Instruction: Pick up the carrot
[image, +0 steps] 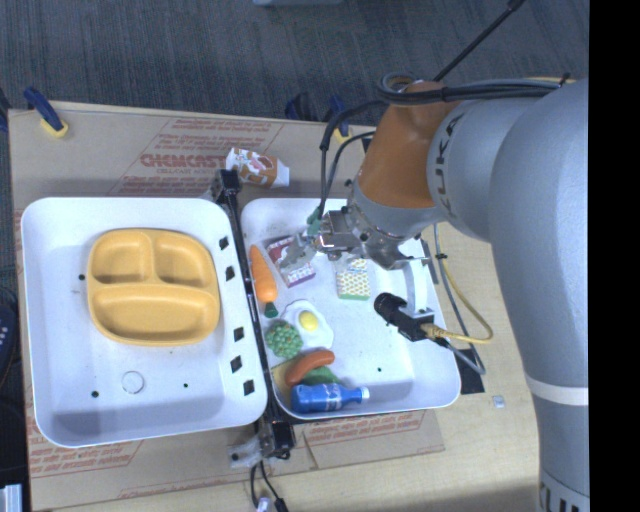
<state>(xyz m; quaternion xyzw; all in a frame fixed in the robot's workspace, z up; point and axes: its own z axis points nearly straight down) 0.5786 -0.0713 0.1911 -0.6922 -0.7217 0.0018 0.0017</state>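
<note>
The carrot (262, 274) is orange with a green stub at its near end. It lies along the left wall of the right bin (440, 385), pointing away from the camera. My gripper (298, 260) hangs low over the far left part of that bin, just right of the carrot's upper half, beside a small red packet (277, 246). Nothing shows the carrot being held; it rests on the bin floor.
The right bin also holds a pale waffle-like piece (352, 280), a fried egg (309, 322), a green vegetable (284, 342), a sausage (309, 362) and a blue bottle (328, 397). A yellow divided plate (153, 285) sits in the left bin (60, 400). A small packet (256, 167) lies on the bench behind.
</note>
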